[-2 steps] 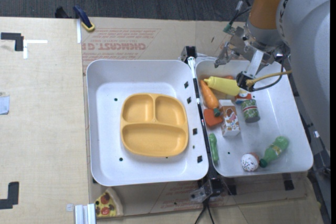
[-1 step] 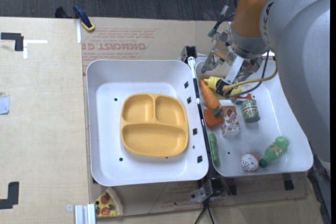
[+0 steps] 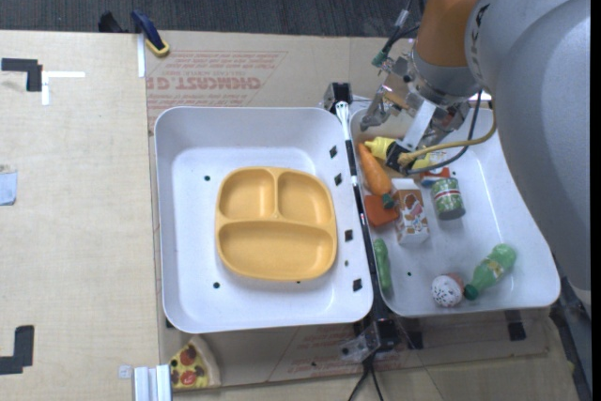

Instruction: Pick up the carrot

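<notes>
The carrot (image 3: 374, 172) is a slim orange piece lying along the left wall of the right bin (image 3: 526, 230), its tip pointing toward the far end. My gripper (image 3: 376, 115) hangs over the far left corner of that bin, a short way beyond the carrot's far tip. A yellow toy (image 3: 380, 147) lies between the gripper and the carrot. Nothing shows between the gripper and the carrot that tells of a hold.
Near the carrot's close end sit a rounder orange piece (image 3: 380, 213) and a small carton (image 3: 411, 214). Also in the right bin are a green can (image 3: 449, 199), a green bottle (image 3: 491, 269), a pale ball (image 3: 448, 291) and a green pod (image 3: 381, 263). The left bin (image 3: 178, 202) holds a yellow divided plate (image 3: 277, 223).
</notes>
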Robot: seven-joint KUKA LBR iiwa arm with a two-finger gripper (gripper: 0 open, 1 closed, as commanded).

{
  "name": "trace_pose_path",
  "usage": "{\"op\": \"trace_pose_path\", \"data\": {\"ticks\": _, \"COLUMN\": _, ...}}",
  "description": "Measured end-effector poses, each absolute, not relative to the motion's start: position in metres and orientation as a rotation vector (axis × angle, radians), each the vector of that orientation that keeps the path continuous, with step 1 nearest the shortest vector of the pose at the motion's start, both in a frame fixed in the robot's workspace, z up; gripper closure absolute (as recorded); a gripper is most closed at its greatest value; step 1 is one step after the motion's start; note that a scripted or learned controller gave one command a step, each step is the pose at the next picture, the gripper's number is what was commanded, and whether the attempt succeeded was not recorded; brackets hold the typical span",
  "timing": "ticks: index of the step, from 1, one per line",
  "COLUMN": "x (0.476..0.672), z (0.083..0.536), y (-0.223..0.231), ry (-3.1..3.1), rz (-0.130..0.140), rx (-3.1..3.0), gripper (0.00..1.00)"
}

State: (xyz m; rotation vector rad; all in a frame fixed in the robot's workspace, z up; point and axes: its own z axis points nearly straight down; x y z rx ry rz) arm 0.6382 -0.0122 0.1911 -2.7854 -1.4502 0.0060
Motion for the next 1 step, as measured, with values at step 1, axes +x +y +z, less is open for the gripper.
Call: {"op": "trace_pose_path", "data": {"ticks": 1, "x": 0.6382, "z": 0.1911, "y": -0.0122, "ry": -1.45, "rz": 0.006, "rx": -2.786, "gripper": 0.0}}
